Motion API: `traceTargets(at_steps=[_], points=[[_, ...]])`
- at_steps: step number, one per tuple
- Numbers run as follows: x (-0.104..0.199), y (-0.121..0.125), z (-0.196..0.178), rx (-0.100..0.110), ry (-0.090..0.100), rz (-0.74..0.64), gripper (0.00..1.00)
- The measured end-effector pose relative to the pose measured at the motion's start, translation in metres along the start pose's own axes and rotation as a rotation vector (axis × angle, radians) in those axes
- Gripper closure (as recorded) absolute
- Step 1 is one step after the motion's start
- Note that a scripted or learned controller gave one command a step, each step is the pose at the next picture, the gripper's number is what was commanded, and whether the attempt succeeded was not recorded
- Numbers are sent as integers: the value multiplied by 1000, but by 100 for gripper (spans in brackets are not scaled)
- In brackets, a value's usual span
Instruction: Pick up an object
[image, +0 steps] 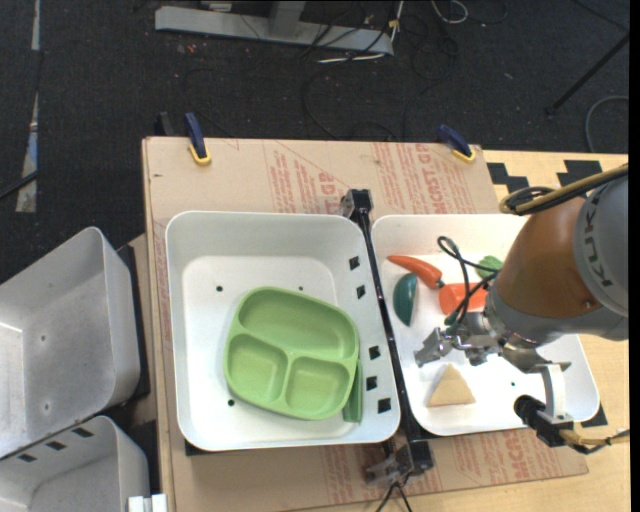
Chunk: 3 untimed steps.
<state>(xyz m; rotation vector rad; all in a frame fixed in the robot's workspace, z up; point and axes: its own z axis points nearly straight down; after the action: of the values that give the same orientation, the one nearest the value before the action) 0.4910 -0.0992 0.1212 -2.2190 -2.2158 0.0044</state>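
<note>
The arm comes in from the right and reaches over the right bin (585, 392). It is grey, with a fat orange band (545, 265) just above the wrist. The end effector (445, 347) hangs low inside this bin, at the left end of the arm. Its metal parts are small and dark, and I cannot tell how they are set. Nothing can be seen between them.

Just below the end effector lies a tan wedge (452, 388), shaped like a triangle. It sits on the white floor of the bin, close to the end effector but apart from it. Up and to the left of the end effector is a dark green oval thing (405, 298). Above that lies a long orange-red pepper (415, 267). A small orange piece (455, 296) and a bit of a green thing (489, 265) are above the end effector, partly hidden by the arm and a black cable.

Far to the left of the end effector, in the left bin (190, 240), lies a light green tray (292, 352) with three parts. Both bins sit on the brown bench (270, 175). Two clamps (197, 139) with yellow tips hold its far edge.
</note>
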Motion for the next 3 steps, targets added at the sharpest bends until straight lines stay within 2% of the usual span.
traceTargets(at_steps=[1, 2, 3], points=[[1, -1, 31, -1, 0, 0, 0], [1, 0, 19, -5, -1, 2, 100], [2, 12, -33, -12, -3, -5, 100]])
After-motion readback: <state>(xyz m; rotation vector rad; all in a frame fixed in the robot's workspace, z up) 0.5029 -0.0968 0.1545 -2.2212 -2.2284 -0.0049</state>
